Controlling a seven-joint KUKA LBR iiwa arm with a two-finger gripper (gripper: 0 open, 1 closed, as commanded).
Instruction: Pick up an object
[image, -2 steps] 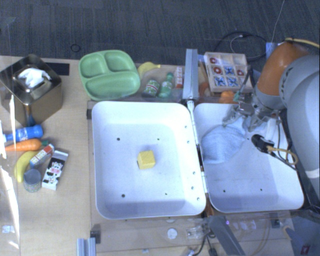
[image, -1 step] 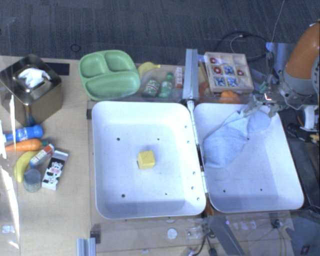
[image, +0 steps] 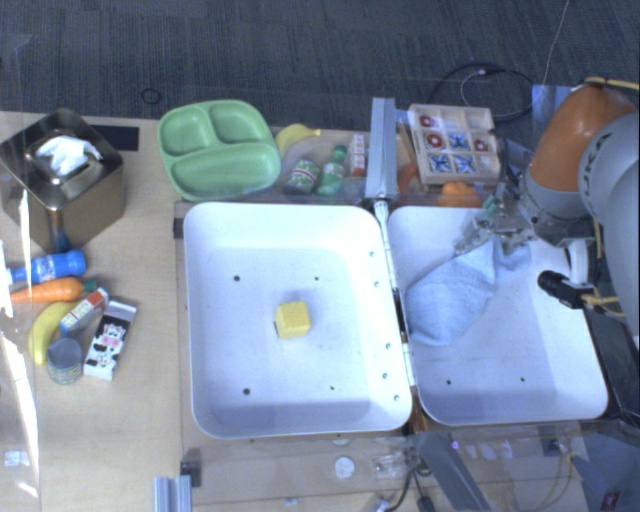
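A light blue cloth (image: 452, 295) lies in the right bin (image: 540, 385), and its upper corner is drawn up into a peak toward the bin's back edge. My gripper (image: 492, 228) hangs over that back edge and is shut on the raised corner. The arm's orange band (image: 575, 130) sits behind it at the right. A small yellow block (image: 293, 319) rests alone in the middle of the left bin (image: 215, 300), well left of the gripper.
Behind the bins stand a green divided plate (image: 220, 147), small bottles (image: 315, 175) and a tic-tac-toe board (image: 455, 140). On the bench at left are a metal box (image: 65, 185), a carrot (image: 50, 292), a banana (image: 40, 332) and small packets.
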